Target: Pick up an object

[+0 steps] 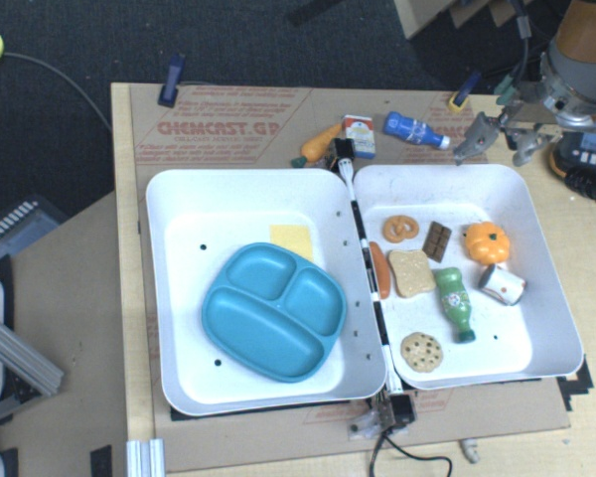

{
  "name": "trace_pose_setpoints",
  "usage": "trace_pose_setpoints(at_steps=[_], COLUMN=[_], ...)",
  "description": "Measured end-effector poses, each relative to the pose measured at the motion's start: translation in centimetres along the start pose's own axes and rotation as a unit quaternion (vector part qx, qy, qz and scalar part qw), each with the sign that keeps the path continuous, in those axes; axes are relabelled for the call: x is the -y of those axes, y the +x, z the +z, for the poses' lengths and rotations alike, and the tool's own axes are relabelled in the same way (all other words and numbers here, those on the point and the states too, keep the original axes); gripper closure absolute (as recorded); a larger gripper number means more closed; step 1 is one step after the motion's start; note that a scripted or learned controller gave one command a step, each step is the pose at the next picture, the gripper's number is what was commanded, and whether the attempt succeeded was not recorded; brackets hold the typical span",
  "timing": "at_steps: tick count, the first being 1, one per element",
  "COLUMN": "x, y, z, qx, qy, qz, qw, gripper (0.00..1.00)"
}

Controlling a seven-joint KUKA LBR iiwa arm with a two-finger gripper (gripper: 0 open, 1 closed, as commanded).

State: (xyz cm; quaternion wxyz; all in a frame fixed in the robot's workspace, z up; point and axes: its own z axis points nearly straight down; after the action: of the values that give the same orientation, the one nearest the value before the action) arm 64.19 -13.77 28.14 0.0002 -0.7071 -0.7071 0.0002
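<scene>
Right bin (pixel 546 266): pumpkin (pixel 486 242) below open tool (pixel 501 145).

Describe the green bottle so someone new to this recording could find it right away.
Start at the right-hand bin, the one crowded with small toy foods. Near its middle lies the green bottle, on its side, just right of the slice of bread and above the round cookie. It is the only green thing in either bin.

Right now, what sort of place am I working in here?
Probably a robotics lab test bench, not a kitchen: two white bins on a cardboard-covered bench, toy food such as a plastic pumpkin, and the claw hanging above.
</scene>
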Motion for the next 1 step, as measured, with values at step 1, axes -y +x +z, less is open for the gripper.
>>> trace_pose_setpoints(at_steps=[1], x=[-2.35], y=[-2.35], z=[14.25], qx=[-0.001], qy=[0.002], qz=[0.001], qw=[1.0], gripper=[0.0])
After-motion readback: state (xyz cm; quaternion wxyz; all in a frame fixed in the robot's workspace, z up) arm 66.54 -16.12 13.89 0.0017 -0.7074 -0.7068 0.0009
